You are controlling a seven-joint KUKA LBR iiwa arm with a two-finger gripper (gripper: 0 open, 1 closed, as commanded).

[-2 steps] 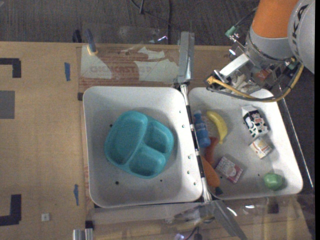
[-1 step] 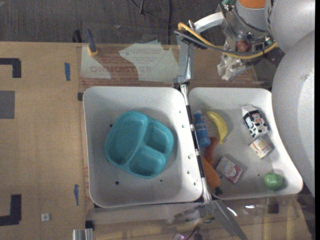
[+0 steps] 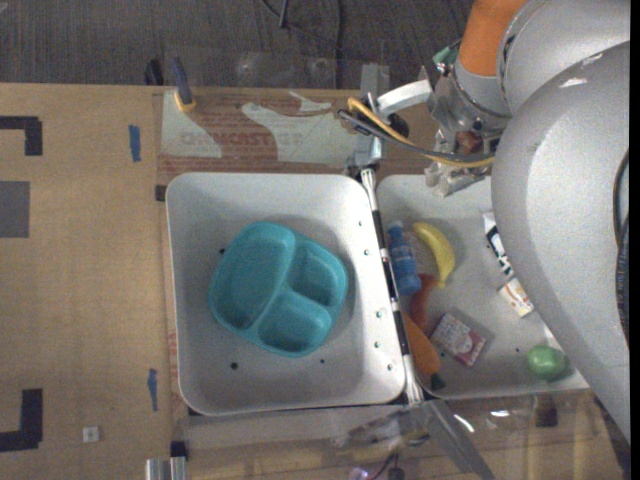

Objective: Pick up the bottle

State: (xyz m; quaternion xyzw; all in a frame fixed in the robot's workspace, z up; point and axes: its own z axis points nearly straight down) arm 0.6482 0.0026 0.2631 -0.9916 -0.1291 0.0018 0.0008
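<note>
Camera: single fixed overhead view, angled down on the bench.
Frames both white bins, left bin [image 3: 190,298] whole, right bin [image 3: 400,193] partly covered by the arm [image 3: 570,198] entering from the right; appears moderately close, with floor along the top edge.

Arm [image 3: 575,218]: one, grey, bulky, entering from right edge, filling right side of frame top to bottom. Orange band [image 3: 490,28]: upper right, above wrist. Wrist and gripper [image 3: 455,163]: upper right, angled toward centre, cables looped alongside.
</note>
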